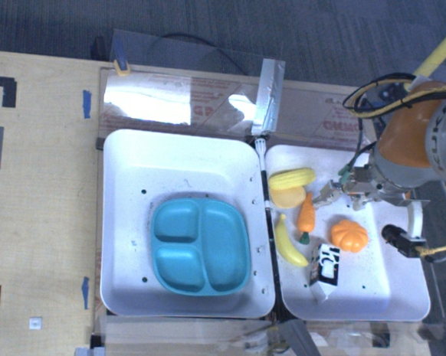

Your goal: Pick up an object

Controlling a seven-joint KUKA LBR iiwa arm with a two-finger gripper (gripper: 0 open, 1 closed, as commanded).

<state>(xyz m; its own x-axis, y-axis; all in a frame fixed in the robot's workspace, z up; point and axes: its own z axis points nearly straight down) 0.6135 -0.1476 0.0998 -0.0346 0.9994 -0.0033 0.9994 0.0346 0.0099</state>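
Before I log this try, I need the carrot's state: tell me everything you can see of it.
The carrot is a small toy, smooth and plastic-looking, with an orange tapered body and a dark green stub at its lower end. It lies flat in the right bin, roughly lengthwise down the view, just below the yellow piece and beside the banana. The tool is close at its upper right; contact cannot be told.

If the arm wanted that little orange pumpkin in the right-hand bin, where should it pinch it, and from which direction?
Probably straight down from above, fingers closing across the pumpkin at its widest middle. It is round and squat, and sits apart from the carrot and the black-and-white box, with bare bin floor around it, so the fingers should fit on either side. The gripper hangs just up-left of it.
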